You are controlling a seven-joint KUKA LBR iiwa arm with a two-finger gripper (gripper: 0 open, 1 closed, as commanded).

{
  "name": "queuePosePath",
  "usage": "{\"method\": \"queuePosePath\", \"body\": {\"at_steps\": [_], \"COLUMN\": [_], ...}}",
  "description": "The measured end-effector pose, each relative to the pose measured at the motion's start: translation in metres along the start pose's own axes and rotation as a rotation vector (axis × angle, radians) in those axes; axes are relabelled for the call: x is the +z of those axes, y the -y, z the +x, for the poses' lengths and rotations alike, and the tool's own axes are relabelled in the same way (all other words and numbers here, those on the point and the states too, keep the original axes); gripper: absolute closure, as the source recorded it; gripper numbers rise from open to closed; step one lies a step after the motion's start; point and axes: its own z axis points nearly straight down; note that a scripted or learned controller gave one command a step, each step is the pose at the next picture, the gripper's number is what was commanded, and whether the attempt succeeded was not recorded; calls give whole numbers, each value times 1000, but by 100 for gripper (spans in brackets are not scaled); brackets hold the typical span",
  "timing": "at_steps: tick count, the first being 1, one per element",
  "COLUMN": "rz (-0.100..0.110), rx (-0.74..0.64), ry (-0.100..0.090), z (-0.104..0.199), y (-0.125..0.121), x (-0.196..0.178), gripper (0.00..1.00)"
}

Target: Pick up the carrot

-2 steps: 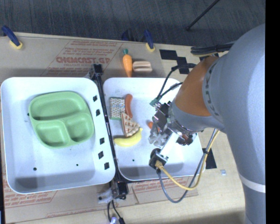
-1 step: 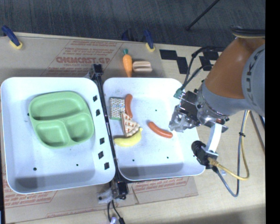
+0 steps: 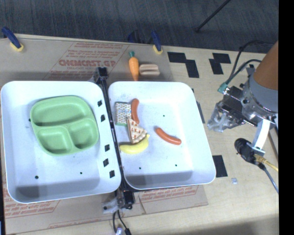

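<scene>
The gripper (image 3: 220, 121) is located at the right of the frame, outside the right bin (image 3: 198, 153), above the bare bench surface (image 3: 235, 199). Its translucent fingers point toward the lower left; whether the jaws are apart or together cannot be determined from this view. Nothing is seen between them. The grey arm (image 3: 264, 89) extends from the gripper toward the upper right edge.

The carrot (image 3: 133, 66) is located at the upper centre of the frame, outside both bins, on the cardboard (image 3: 83, 60) just beyond the far rim of the right bin. It lies with its green top pointing away from the bins. A small hot-dog bun (image 3: 149, 70) is placed just beside it, to its right. The carrot is well apart from the gripper.

Inside the right bin, two sausages (image 3: 167, 136), a waffle piece (image 3: 135, 129), a banana (image 3: 135, 147) and a small printed packet (image 3: 122, 112) are found. The left bin (image 3: 14, 146) contains a green divided tray (image 3: 63, 124).
</scene>
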Motion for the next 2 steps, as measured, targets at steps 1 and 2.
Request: {"method": "queuePosePath", "body": {"at_steps": [1, 2], "rz": [6, 1], "rx": [397, 523], "ry": [1, 0], "z": [85, 54], "y": [50, 32], "x": [97, 19], "gripper": [100, 100]}}
